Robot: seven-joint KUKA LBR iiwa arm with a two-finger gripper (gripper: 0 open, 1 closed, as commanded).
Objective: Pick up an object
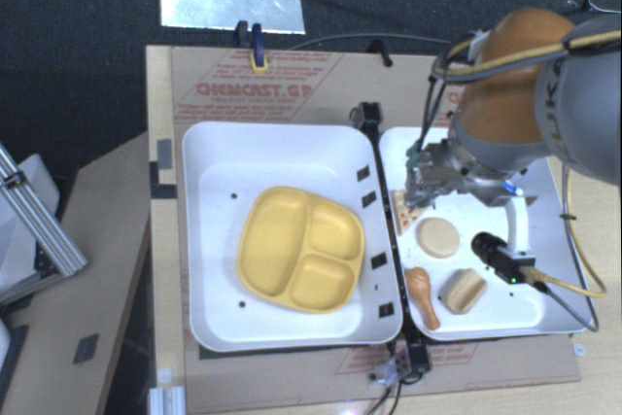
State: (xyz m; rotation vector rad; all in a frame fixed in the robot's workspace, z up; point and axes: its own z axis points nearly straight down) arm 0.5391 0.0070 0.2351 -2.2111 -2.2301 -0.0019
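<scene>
A divided plate [301, 250] lies in the left bin [209, 170] (the claw [421, 185] hangs over the right bin [544, 306]).

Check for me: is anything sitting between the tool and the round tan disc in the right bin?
Nothing visible does. The tool hangs over the right bin's upper left part, and the round tan disc lies just below it in the view, with bare white floor between. The drumstick-shaped piece and tan block lie farther down.

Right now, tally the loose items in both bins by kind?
Yellow divided plate: 1
Round tan disc: 1
Tan block: 1
Drumstick-shaped piece: 1
Pizza-like slice, partly under the gripper: 1
Total: 5
</scene>
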